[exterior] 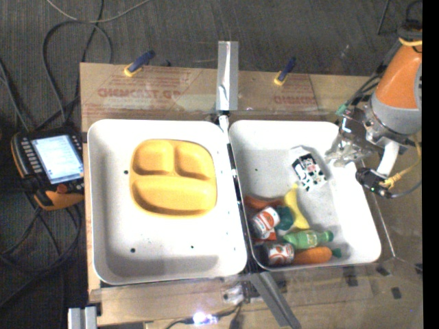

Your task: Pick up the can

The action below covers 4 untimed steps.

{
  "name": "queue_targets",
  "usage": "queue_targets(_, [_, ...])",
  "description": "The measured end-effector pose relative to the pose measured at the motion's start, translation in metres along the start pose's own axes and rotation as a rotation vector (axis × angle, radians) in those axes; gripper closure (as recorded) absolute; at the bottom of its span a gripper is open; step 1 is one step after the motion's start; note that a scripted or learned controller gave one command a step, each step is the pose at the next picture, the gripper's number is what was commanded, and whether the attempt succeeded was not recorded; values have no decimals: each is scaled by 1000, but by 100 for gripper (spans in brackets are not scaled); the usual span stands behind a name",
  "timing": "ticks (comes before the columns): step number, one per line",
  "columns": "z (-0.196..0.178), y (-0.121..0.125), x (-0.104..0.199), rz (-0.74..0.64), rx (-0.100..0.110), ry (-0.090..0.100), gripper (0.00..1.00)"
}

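Gripper (341, 149) is hovering at the right bin's (264, 139) far right rim, its opening impossible to judge, while the can (265, 222) is lying down-left of it among the clutter, well apart.

From above I see open floor in the upper half of the right bin (264, 139), so a hand could drop in there freely. Its lower part is crowded: two cans (265, 222), a green bottle (309, 238), a carrot (314, 255) and a banana (296, 204) lie packed together, touching. A small white carton (307, 169) sits just above them. A yellow tray (174, 177) covers the middle of the left bin (110, 252).
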<state>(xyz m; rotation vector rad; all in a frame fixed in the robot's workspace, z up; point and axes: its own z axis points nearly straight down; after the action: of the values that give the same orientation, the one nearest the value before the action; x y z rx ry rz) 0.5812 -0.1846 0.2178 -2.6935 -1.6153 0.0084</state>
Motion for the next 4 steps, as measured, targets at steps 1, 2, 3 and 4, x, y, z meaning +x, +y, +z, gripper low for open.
queue_targets(1, [-21, -50, -33, -144, 1, 0, 100])
queue_targets(2, [5, -75, -67, 54, 4, 3, 100])
queue_targets(3, [83, -80, -58, -6, 5, 4, 100])
queue_targets(4, [128, -73, -64, 31, -9, 7, 100])
